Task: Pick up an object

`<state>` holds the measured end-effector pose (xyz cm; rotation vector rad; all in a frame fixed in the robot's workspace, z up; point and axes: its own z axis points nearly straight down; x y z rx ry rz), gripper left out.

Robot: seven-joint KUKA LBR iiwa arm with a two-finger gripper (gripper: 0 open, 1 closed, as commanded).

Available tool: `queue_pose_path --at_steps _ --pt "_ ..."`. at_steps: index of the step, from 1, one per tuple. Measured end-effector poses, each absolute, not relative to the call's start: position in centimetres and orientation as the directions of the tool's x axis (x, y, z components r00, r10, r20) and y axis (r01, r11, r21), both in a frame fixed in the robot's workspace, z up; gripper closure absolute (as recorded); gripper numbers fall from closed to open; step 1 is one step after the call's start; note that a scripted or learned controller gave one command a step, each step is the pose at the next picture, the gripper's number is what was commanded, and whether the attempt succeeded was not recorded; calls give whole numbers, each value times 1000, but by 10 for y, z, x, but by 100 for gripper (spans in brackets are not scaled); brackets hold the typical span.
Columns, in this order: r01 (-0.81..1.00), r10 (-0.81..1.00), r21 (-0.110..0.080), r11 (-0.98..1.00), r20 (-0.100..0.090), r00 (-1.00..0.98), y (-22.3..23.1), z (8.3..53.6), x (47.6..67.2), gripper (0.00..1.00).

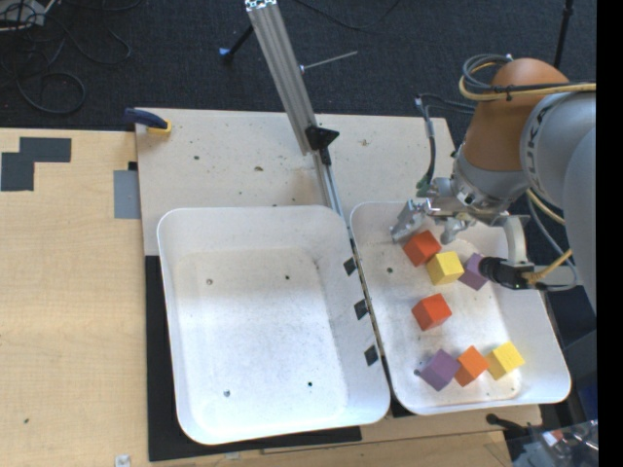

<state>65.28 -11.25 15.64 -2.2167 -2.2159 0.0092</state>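
Orange block [421, 248] sits in the right bin [389, 358], just below the pincer [428, 224], whose fingers look spread with nothing between them. Beside it lie a yellow block [446, 267] and a purple block [473, 271]. Farther from the pincer are four more blocks. The left bin [195, 261] sits alongside.

Bench [243, 163]: pale, speckled with dark spots, under both bins.
Rail [284, 66]: grey metal, slanting from the top down to a black bracket [321, 139].
Clamp [148, 120]: blue and yellow, at the bench's far left corner.
Cables [39, 47]: on dark carpet, top left.
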Motion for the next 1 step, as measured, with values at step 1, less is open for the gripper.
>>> queue_pose_path --at_steps 1 --pt "1000 1000 4 -2 -5 2 -117 120 654 0"
